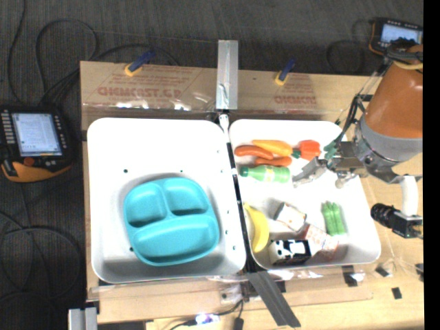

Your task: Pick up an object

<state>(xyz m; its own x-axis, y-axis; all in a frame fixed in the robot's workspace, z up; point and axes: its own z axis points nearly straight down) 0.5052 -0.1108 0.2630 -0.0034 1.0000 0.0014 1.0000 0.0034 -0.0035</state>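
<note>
We see two white bins side by side on the worktop (385,91), and we take the right bin (357,249) as our landmark. The arm (395,115) reaches in over its right wall, and the gripper (323,170) hangs above the bin's upper middle; we cannot tell how it is set. Just left of the gripper lies a green bottle (267,174), with two orange carrots (265,153) beyond it along the bin's far wall. A yellow banana (258,227) lies against the bin's left wall, a small white carton (289,216) sits near its middle, green beans (333,218) lie toward its right side, and a black-and-white item (289,251) rests at its near wall. The left bin (110,143), touching our landmark's left wall, holds a blue divided plate (170,218).
</note>
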